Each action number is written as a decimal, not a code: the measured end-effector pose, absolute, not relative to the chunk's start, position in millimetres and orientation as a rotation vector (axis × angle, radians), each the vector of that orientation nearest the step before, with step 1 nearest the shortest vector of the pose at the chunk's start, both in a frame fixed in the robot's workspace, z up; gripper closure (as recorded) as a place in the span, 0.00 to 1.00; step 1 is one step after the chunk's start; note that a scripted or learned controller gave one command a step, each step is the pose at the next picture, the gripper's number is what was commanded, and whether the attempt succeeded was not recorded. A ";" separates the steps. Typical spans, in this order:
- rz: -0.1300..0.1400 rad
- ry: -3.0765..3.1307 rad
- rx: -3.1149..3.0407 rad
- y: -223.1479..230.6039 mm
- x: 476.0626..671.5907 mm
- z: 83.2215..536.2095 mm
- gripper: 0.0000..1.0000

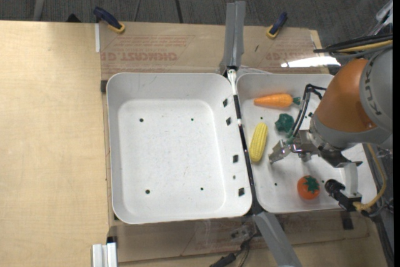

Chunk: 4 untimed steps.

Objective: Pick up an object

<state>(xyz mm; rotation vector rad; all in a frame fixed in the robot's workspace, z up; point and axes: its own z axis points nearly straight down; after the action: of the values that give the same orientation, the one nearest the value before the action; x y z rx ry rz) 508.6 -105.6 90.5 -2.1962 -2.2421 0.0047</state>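
The right bin [269, 194] holds an orange carrot [273, 100] near its back, a yellow corn cob [258, 140] by its left wall, a small green piece [285, 122] and an orange-red fruit with a green top [307, 187] near the front. My gripper [279, 151] hangs low over the middle of that bin, just right of the corn and below the green piece. Its metal fingers [275, 155] point left and stand slightly apart, with nothing between them. The arm's orange band sits above, to the right.
The left bin [125, 134] lies beside the right one, and a grey divider post [234, 34] stands between them at the back. Blue-and-orange clamps [107, 19] hold the cardboard behind the bins. Cables and a black fitting [340, 192] trail at the right bin's front right.
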 end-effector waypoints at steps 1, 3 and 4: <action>0.005 -2.068 -2.364 -101.3 585.1 90.9 0.00; 0.003 -2.312 -2.128 -204.7 532.2 143.3 0.00; 0.004 -2.347 -2.082 -115.7 476.4 90.3 0.00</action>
<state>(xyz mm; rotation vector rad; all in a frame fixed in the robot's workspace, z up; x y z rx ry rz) 476.4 -115.7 90.3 -2.0823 -2.3472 0.0041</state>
